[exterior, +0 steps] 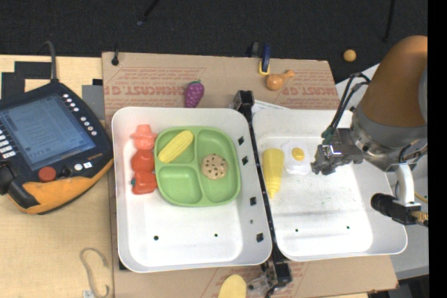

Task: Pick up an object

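**End effector low over the right bin, beside the fried egg**

The end effector (pixel 327 162) sits inside the right bin (pixel 335 237), near its upper middle; whether it is open or closed cannot be told from this angle. Just to its left lies a small fried egg (pixel 298 154), flat, white with a round yellow yolk, and left of that a yellow bottle (pixel 272 169), smooth and tapering, lying close along the bin's left wall. The lower half of this bin's floor is bare white plastic with faint dark scuffs, giving open room toward the near rim.

The left bin (pixel 178 237) is more crowded along its top: a glossy green divided plate (pixel 183 186) holds a ribbed yellow corn cob (pixel 174 145) and a round speckled cookie (pixel 214 165), and a lumpy red and pink toy (pixel 142 160) sits tight against the plate's left edge. Black clips join the two bins' shared walls.

On the cardboard behind the bins rest a purple grape bunch (pixel 194 93) and an orange pear-shaped piece (pixel 278 79).
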